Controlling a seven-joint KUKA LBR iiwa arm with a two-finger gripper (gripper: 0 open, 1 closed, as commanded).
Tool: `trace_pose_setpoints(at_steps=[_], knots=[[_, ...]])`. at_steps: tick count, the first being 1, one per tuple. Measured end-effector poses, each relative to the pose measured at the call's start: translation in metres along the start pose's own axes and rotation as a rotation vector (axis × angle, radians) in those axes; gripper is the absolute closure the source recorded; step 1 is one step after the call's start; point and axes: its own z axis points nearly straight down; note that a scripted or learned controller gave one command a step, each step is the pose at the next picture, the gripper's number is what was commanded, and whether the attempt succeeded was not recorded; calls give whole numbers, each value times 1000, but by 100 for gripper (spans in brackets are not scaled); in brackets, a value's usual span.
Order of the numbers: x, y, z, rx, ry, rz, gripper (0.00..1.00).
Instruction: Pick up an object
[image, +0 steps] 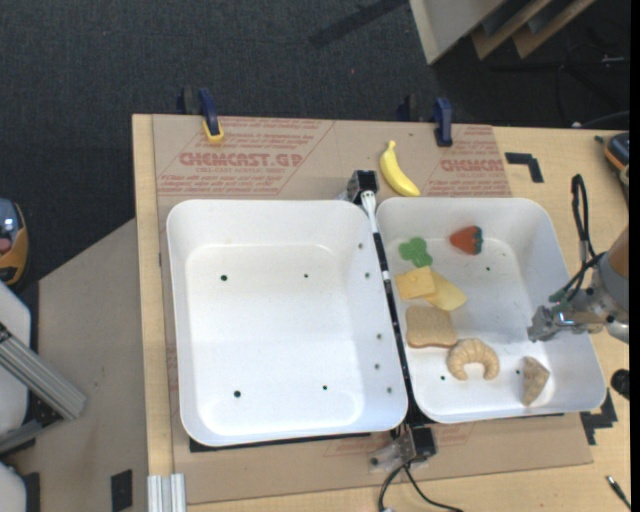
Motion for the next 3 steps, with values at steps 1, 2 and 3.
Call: trace_pose_setpoints(at_steps=[1, 2, 3], knots=[[1, -13, 38, 5, 4, 1, 100], [95, 47, -93, -16, 0, -13, 100], [40, -7, 30, 12, 4, 6, 100]])
